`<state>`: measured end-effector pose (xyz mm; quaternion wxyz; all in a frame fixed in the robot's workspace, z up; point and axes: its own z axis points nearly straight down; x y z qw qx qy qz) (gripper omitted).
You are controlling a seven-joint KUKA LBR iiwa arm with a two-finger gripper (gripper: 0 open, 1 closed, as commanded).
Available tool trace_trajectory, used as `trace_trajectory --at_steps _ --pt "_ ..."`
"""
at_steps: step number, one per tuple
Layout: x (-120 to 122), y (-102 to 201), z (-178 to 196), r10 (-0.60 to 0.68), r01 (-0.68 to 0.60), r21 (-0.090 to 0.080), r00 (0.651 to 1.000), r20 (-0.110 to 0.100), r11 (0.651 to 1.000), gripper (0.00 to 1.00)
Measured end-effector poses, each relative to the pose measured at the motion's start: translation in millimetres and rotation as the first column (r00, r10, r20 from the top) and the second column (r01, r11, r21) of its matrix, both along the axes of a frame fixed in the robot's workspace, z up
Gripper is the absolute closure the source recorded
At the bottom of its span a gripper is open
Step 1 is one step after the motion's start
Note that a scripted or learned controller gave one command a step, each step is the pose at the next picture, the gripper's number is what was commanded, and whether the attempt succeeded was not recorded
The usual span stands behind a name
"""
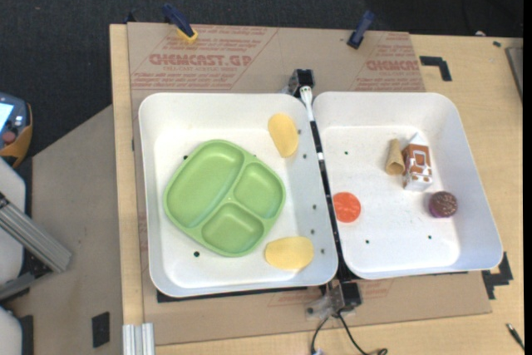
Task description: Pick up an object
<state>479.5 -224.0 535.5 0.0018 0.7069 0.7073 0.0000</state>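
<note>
The left white bin (158, 137) holds a green divided plate (224, 197). A yellow oval piece (283, 134) lies near that bin's upper right, and a second yellow piece (289, 252) lies at its lower right. In the right white bin (465, 145) an orange-red disc (347, 207) sits by the left wall. A tan roll (393, 155) and a small brown-and-white carton (416, 164) lie side by side at the upper right. A dark purple ball (443, 204) rests below them.
Both bins sit on a cardboard sheet (249, 54) held by a blue-and-yellow clamp (179, 23) and a blue clamp (361, 28) at the back. A black clip (301, 81) joins the bins at the top, and a cable (332, 328) trails off the front edge.
</note>
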Motion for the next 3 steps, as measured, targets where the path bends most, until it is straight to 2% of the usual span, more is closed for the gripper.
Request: trace_trajectory --at_steps 3 --pt "0.0 0.0 0.0 0.000 0.000 0.000 1.000 0.000 1.000 1.00"
